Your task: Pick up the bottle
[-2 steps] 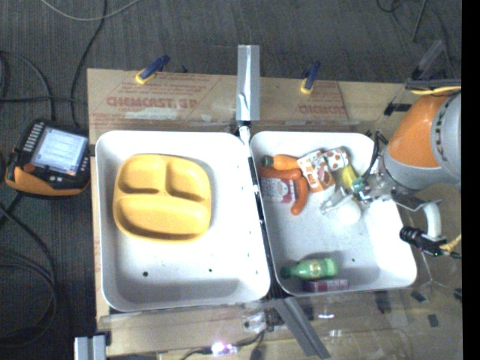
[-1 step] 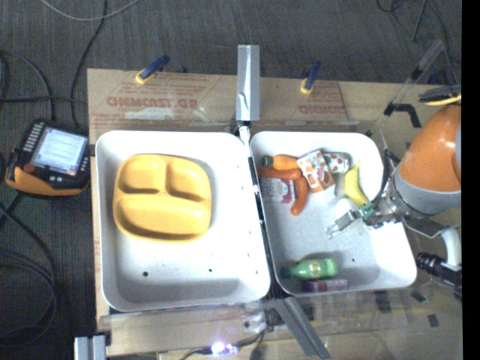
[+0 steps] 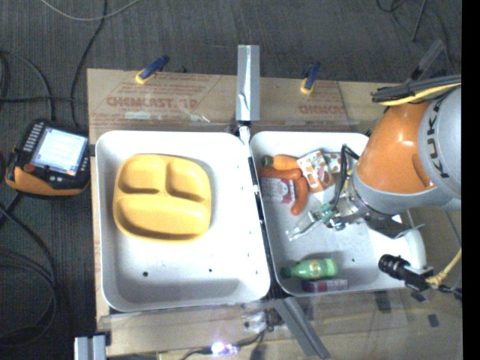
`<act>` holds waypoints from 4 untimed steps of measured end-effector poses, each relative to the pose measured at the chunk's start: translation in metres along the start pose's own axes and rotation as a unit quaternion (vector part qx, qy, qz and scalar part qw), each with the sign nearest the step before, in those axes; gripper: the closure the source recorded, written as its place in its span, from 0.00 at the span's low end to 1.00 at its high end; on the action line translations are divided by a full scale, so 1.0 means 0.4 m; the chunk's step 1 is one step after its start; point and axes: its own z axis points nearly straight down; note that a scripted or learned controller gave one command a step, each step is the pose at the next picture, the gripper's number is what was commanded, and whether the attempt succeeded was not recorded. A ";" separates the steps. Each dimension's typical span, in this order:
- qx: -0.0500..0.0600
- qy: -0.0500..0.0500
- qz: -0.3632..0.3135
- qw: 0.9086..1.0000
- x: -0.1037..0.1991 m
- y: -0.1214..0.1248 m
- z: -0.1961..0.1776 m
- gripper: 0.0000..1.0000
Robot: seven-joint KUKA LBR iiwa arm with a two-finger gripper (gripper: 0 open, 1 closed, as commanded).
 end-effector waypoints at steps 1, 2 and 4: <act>0.000 -0.001 -0.038 0.999 0.134 0.035 0.000 0.00; 0.001 -0.001 -0.064 0.998 0.282 0.075 0.001 0.00; -0.004 -0.018 -0.066 0.998 0.316 0.122 0.105 0.00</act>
